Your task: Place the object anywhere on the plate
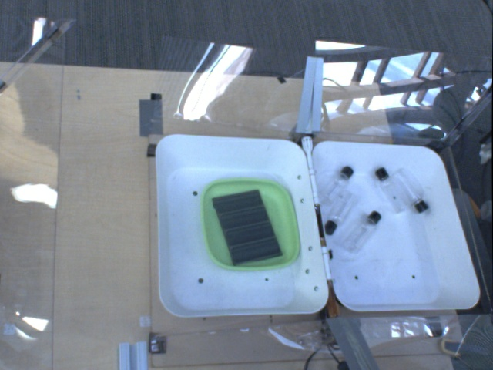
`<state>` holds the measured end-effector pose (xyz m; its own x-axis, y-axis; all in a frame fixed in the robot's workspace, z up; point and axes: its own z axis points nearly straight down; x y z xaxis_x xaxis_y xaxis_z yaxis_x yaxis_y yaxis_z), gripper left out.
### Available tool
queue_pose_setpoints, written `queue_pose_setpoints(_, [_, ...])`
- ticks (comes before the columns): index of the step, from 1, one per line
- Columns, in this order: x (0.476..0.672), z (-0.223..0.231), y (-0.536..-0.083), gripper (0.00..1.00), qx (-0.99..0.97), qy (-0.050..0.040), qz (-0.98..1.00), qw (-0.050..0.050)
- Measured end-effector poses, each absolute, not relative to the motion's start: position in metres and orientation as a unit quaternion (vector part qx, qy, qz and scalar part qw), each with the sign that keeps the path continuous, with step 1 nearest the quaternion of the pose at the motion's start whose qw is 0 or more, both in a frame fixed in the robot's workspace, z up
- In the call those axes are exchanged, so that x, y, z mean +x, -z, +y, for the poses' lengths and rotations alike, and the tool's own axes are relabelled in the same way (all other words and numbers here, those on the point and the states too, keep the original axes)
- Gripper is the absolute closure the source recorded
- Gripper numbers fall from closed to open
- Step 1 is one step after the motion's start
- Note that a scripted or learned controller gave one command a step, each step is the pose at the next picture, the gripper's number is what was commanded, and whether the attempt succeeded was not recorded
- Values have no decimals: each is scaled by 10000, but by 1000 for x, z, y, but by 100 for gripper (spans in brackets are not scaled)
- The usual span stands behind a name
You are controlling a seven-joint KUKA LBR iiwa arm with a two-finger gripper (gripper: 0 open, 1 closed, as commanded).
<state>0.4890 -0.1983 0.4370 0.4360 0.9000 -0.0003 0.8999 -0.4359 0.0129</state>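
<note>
**While clear bottles lie in the right bin, a dark slab rests on the green plate**

Where the left white bin [177,284] sits on the pale wooden table [77,206], a green plate [286,206] with rounded corners takes up the middle of its floor. The dark grey ribbed slab [246,227], a rectangle crossed by several grooves, lies flat on this plate. It is turned a little off the plate's edges, its long side running from upper left to lower right. The whole slab is inside the plate's rim, with green showing on every side of it.

The right white bin [408,284] touches the left one along a shared seam. In its upper left part lie small clear bottles with black caps [373,217]. Five caps can be counted, and the bottles are scattered loosely and point different ways. Their bodies are nearly see-through against the white floor, so their outlines are hard to trace. The lower half of this bin's floor is plain white with a few small dark dots.

Behind the seam between the bins a grey metal post [312,91] stands on the table. A small grey bracket [151,116] sits just beyond the left bin's far left corner. Bright patches of glare lie across the table behind the bins and at the left edge. Dark ribbed flooring [192,14] runs along the top of the view.

Whether the pincer is spread or pressed together cannot be told from this view.
</note>
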Motion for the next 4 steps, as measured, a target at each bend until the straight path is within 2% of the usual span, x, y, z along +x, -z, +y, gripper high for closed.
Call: queue_pose_setpoints(4, [489, -198, -437, 0, 8473, -32, 5310, 54])
